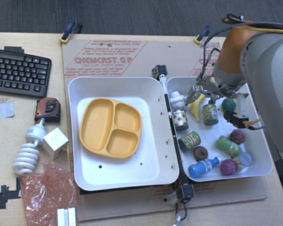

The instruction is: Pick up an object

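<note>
brown board [104, 55] under the bins: red print "CHEMCAST GP", upside down from where I stand | smaller red lines beneath it: too fine to read | cans [210, 114] and bottle [203, 166] in right bin: labels too small to read | keyboard [19, 72] keys: illegible

A mustard-yellow divided plate [111, 127] sits in a white bin [82, 166]; beside it, a blue bottle [203, 166], a yellow banana [195, 110], green cans [210, 114], a maroon berry [237, 136] and a teal ball [228, 104]; the grey arm [269, 65] wears an orange band [232, 48]
</note>
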You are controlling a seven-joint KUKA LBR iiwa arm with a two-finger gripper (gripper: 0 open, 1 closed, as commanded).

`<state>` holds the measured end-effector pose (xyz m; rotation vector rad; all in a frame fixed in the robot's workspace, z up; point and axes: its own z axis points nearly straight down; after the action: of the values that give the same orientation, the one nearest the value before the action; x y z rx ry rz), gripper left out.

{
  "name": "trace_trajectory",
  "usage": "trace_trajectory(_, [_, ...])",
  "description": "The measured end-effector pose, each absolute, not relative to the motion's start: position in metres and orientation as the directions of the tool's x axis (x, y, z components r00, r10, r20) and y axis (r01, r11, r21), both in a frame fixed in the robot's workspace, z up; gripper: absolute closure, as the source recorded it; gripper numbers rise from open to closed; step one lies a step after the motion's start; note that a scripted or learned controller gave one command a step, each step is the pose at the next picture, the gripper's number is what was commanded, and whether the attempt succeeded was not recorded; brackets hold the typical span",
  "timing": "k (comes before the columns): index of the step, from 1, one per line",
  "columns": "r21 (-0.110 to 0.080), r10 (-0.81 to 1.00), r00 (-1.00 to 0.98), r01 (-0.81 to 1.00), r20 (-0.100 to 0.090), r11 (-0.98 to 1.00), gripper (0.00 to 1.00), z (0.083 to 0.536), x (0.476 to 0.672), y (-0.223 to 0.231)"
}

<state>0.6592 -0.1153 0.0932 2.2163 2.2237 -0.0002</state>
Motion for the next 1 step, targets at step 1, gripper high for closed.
trace_trajectory(1, [-0.003, 1.000, -0.006, 1.000, -0.003, 0.006, 1.00, 0.1027, 0.6586, -0.1156])
